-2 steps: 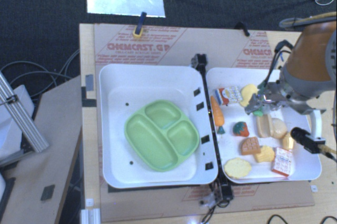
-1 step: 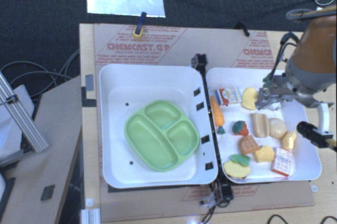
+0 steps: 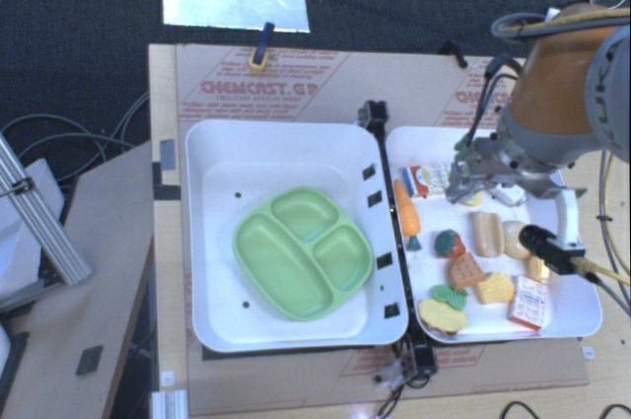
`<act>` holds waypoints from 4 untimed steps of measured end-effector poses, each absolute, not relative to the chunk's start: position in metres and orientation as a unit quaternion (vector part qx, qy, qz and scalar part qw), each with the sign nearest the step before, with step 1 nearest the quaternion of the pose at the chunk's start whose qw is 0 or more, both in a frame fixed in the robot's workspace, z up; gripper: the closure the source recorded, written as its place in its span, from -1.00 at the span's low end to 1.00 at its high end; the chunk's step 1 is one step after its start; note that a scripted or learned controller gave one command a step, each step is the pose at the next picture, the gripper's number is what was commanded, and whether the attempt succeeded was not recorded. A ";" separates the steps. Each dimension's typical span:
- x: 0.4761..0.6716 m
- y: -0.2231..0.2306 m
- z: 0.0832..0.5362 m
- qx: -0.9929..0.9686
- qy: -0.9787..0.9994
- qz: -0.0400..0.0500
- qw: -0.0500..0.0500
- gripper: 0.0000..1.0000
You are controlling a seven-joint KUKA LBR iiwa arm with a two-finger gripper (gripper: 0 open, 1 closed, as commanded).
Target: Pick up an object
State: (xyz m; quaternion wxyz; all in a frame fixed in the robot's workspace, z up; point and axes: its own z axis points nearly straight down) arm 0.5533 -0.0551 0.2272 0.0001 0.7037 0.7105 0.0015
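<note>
The right bin holds several toy foods. Among them are an orange carrot along its left wall, a red-and-white packet, a red-and-green piece and a beige bread loaf. An orange cracker, a yellow cheese block and a yellow-and-green piece lie nearer the front. My gripper hangs low over the bin's back half, right of the red-and-white packet. A small yellow piece peeks out just under it.
The left bin bears a green divided plate. A black divider strip runs between the bins. A red-and-white carton lies at the right bin's front right. A black cylinder on the arm overhangs the right bin.
</note>
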 end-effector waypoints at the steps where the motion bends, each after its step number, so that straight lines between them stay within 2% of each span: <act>1: 0.568 0.005 0.230 0.703 0.711 0.002 0.000 1.00; 3: 0.580 0.010 0.216 0.705 0.709 0.000 0.001 1.00; 4: 0.570 0.012 0.224 0.705 0.709 0.000 0.000 1.00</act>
